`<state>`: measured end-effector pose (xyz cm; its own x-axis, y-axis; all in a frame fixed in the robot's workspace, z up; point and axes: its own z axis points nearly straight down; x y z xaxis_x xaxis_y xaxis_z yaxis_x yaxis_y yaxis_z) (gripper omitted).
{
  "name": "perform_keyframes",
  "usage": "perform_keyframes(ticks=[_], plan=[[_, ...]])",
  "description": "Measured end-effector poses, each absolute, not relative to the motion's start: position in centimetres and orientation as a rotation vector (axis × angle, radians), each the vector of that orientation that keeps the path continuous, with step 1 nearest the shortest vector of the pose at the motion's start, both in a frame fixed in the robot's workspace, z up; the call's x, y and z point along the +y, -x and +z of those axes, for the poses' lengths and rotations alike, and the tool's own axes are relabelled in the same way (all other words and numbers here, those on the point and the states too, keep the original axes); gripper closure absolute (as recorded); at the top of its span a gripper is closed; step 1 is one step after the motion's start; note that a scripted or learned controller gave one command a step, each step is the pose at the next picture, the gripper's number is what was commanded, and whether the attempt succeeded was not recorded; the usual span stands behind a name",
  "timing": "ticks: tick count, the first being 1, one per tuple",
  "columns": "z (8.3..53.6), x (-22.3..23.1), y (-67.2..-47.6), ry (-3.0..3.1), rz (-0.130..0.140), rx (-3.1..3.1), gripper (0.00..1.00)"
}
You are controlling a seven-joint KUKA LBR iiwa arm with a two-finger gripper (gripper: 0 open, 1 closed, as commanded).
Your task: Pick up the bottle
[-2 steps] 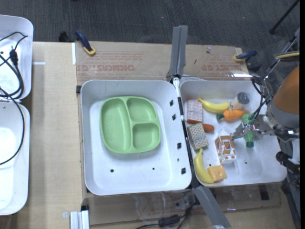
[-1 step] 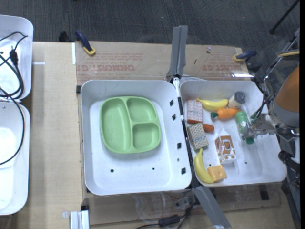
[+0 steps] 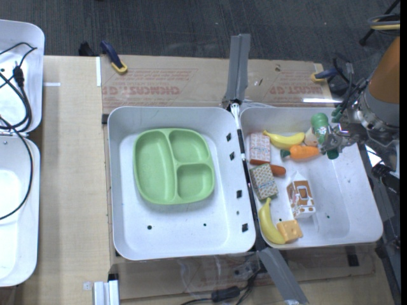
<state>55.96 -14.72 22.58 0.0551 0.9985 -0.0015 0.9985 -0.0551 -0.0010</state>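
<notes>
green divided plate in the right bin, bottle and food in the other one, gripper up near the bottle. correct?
Not quite. The camera view shows the green divided plate in the left bin, not the right. The rest stands: the bottle lies with the food, among it a banana, in the right bin, and the gripper is near the bottle.

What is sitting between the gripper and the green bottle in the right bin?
Nothing visible. The gripper is right beside the green plastic bottle; the orange carrot and yellow banana lie on the bottle's other side.
</notes>
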Motion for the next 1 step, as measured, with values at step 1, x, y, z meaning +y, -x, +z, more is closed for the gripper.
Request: perform_keyframes(ticks=[1], plan=[[20.97,-9.71,-50.05,-2.075,-0.003,2.361,1.00]])
